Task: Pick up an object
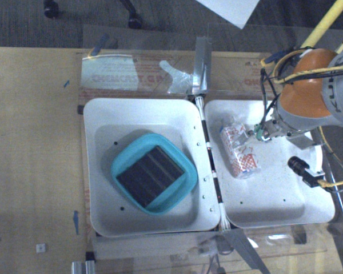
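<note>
Two white bins (100,116), one teal tub (186,173), one red-white packet (240,153), claw (262,133) beside packet, grip unclear.

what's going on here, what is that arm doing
The arm reaches in from the right, with its gripper low in the right bin, at the edge of a red-and-white wrapped packet. The packet lies on the bin floor, not lifted. In the left bin a teal tray holding a dark block sits apart from the arm.

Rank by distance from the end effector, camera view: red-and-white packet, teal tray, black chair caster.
1. Red-and-white plastic packet, right bin, beside the end effector.
2. Teal square plastic tray, left bin.
3. Black chair caster, far top left.
</note>
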`<action>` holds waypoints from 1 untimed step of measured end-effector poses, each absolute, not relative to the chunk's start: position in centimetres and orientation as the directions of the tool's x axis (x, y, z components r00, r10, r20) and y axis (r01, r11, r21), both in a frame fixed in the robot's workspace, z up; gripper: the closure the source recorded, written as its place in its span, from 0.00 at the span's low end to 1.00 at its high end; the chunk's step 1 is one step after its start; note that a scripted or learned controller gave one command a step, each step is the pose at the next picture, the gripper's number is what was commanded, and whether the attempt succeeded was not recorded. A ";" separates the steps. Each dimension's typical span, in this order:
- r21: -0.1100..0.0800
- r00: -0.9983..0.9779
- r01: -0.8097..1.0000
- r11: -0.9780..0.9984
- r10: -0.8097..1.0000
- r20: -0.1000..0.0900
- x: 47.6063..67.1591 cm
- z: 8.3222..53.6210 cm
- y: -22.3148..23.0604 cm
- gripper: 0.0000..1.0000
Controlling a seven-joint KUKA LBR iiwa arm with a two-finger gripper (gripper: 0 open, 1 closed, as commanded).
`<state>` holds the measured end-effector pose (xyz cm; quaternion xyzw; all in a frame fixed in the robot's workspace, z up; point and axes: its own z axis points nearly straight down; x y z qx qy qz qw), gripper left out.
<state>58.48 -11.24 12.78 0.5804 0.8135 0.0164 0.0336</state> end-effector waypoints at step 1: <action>0.063 -0.409 0.910 0.411 0.912 -0.041 58.5 12.8 -11.2 0.00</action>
